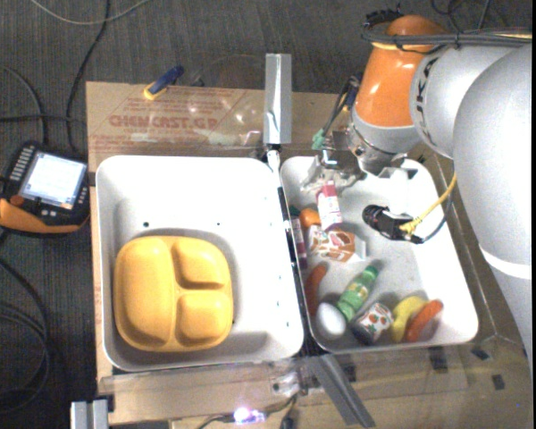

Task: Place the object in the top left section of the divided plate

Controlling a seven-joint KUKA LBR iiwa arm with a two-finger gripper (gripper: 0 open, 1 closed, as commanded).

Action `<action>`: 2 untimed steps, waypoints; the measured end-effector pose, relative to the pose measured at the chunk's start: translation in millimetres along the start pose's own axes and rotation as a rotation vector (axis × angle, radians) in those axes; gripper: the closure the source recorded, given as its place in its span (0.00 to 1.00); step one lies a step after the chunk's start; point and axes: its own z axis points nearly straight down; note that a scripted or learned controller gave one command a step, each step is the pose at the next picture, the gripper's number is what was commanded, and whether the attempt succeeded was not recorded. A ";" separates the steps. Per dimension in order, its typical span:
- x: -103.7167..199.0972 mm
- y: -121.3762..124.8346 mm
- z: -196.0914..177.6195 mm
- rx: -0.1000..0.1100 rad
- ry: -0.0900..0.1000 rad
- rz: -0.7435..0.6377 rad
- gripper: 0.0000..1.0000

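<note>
Hanging over the far end of the right bin [448,266], the gripper [329,179] stands directly above a pink and white tube [329,209]. The tube is slim, smooth and looks like plastic, with a white cap end toward the gripper. It seems to touch the gripper, but from this slanted view I cannot tell how far the gripper is open or whether it has hold of the tube.

Well apart from the gripper, across the wall between the bins and nearer to the camera, the divided plate [172,291] lies flat in the left bin [161,195]. It is yellow, matte, square with rounded corners, and low ridges cut it in three hollow sections.

Just beside the tube is a small round orange thing [309,215]. Nearer to the camera from the gripper lie a glossy red and white packet [333,245], a green bottle [358,290], a smooth white egg [330,320], a small printed can [372,322] and a curved yellow banana [408,312].
</note>
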 end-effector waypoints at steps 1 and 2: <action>80.0 -22.9 -0.1 -0.001 0.002 0.010 1.00; 143.2 -85.1 -56.6 0.002 0.001 0.141 1.00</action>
